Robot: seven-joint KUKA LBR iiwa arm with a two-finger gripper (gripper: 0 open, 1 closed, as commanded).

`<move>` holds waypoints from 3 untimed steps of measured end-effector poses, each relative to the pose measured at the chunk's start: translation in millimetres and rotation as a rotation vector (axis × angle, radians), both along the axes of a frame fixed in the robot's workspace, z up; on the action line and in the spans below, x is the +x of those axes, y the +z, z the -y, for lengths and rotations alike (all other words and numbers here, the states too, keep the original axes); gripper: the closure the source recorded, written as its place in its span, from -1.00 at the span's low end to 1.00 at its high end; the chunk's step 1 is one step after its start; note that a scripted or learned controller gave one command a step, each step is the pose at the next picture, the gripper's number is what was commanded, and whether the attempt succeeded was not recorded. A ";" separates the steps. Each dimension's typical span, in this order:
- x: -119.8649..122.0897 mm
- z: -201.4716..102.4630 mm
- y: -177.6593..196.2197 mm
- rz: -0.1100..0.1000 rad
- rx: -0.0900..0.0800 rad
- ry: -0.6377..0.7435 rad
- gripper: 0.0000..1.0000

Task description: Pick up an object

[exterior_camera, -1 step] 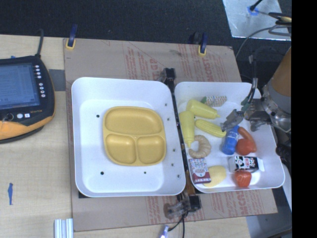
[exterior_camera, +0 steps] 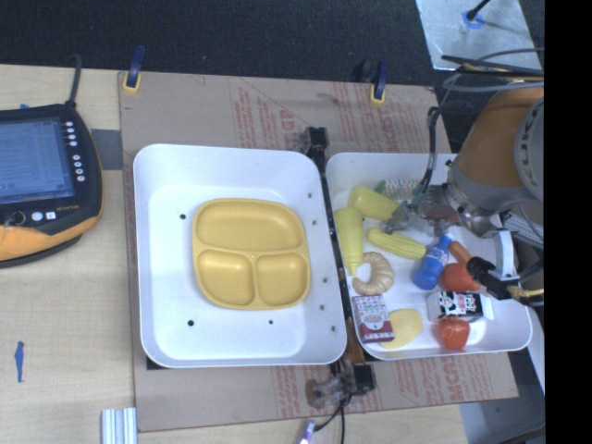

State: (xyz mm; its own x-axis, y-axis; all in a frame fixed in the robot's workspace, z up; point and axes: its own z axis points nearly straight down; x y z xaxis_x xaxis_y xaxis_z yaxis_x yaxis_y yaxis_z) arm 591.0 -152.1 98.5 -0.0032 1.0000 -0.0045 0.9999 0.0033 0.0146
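- Nearest the camera, at the 6 o'clock edge of the surface [exterior_camera: 83, 340], a clamp fitting [exterior_camera: 335, 387] sits just below the seam between the two bins.
- Left bin [exterior_camera: 157, 331]: holds one yellow compartment tray [exterior_camera: 251, 252], lying flat near the bin's centre with its three wells vacant.
- Right bin [exterior_camera: 513, 336]: holds all the loose items. At its 6 o'clock end lie a red tomato-like piece [exterior_camera: 451, 332], a small printed carton [exterior_camera: 371, 316] and a pale yellow wedge [exterior_camera: 402, 327]. Toward the middle sit a tan ring [exterior_camera: 375, 273], a corn cob [exterior_camera: 396, 243], a blue bottle [exterior_camera: 432, 264] and an orange-red piece [exterior_camera: 460, 277]. At 12 o'clock are two yellow banana-like pieces [exterior_camera: 353, 234].
- Arm [exterior_camera: 499, 155]: enters from 3 o'clock, its body over the bin's 1 o'clock corner.
- Tool [exterior_camera: 409, 213]: low in the bin, near the corn cob and just at 11 o'clock of the blue bottle. Opening width cannot be told at this resolution, and nothing can be confirmed within its grip.
- Progress, as judged: no item appears lifted; all rest on the bin floor. The approach seems made; the grasp and lift remain outstanding.
- Likely target, as judged: the corn cob or blue bottle, being closest. The cob is slender, yellow and lying on its side; the bottle is tilted, white cap toward 1 o'clock, touching the orange-red piece.
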 end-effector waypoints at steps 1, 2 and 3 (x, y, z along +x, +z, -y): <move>-30.8 -18.7 -0.7 -0.001 0.000 0.000 -1.00; 1.4 55.5 79.3 -0.015 0.002 -0.001 -1.00; -46.9 56.1 -2.2 -0.006 -0.003 0.002 -1.00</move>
State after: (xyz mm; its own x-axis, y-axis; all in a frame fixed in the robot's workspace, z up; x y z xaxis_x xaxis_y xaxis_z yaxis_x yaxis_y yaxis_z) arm 544.1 -208.2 96.3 -0.0052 1.0000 -0.0080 1.0000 0.0052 0.0083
